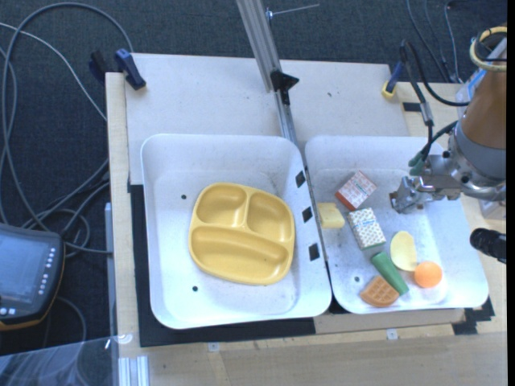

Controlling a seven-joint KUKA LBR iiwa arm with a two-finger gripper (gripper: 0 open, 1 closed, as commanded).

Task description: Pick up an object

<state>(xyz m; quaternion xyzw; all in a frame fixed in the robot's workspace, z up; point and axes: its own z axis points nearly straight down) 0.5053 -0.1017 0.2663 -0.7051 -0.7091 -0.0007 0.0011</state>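
Hanging at the right of the right bin, gripper near the red box; wide or narrow, impossible to tell from this slant. Best to aim for that red box, nearest and lying apart from the speckled box and yellow block, rather than the crowded slice, ball and green stick lower down. Centre over it, turn to span its shorter sides, come straight down without nudging it toward the wall, close once astride, then lift slowly and check for a real hold.
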